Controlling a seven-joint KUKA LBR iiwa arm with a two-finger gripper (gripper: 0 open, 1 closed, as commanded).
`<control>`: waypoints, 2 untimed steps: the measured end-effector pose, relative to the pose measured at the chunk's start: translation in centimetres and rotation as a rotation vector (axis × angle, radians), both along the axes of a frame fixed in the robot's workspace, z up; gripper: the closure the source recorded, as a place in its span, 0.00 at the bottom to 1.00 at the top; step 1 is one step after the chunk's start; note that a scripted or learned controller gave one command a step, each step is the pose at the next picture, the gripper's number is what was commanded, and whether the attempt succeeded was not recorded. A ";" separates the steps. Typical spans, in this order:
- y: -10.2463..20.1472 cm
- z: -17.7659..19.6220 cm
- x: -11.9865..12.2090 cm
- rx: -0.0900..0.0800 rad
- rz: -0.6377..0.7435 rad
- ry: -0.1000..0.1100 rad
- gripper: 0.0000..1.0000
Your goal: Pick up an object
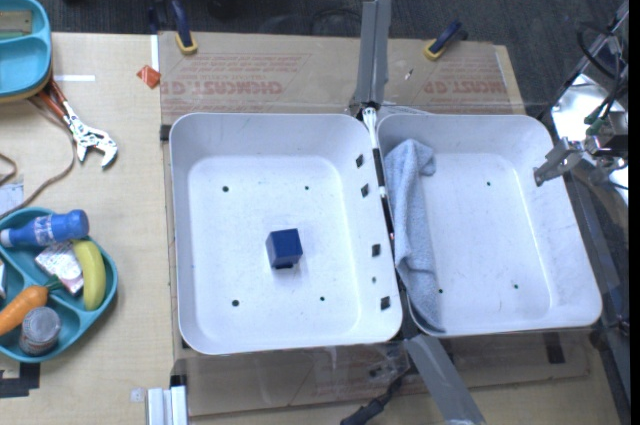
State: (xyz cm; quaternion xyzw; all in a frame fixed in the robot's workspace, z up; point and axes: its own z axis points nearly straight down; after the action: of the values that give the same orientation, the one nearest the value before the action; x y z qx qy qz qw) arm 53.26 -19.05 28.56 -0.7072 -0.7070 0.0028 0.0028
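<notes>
Nothing picked yet: blue cube (285,247) sitting near middle of left bin (200,213), grey cloth (412,223) draped along right bin (520,313) left wall. Tool (548,170) at right bin's right edge, carrying nothing; grip state impossible to tell.

A cube (285,247) lies in the left bin (200,213), a cloth (412,213) in the right bin (560,253).

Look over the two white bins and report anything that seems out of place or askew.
One thing stands out: a crumpled grey cloth lies bunched along the left wall of the right-hand white bin, beside the divider, not laid flat. The small blue cube sits squarely on the floor of the left-hand white bin, nothing odd there.
</notes>
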 end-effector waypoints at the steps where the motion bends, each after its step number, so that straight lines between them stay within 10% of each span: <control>1: -0.2 0.4 0.1 0.000 0.000 0.007 1.00; 2: -0.2 0.4 0.1 0.000 0.000 0.008 0.00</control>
State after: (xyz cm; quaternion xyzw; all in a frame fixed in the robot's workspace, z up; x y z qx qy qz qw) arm 53.38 -19.23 28.99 -0.7073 -0.7069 0.0055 0.0055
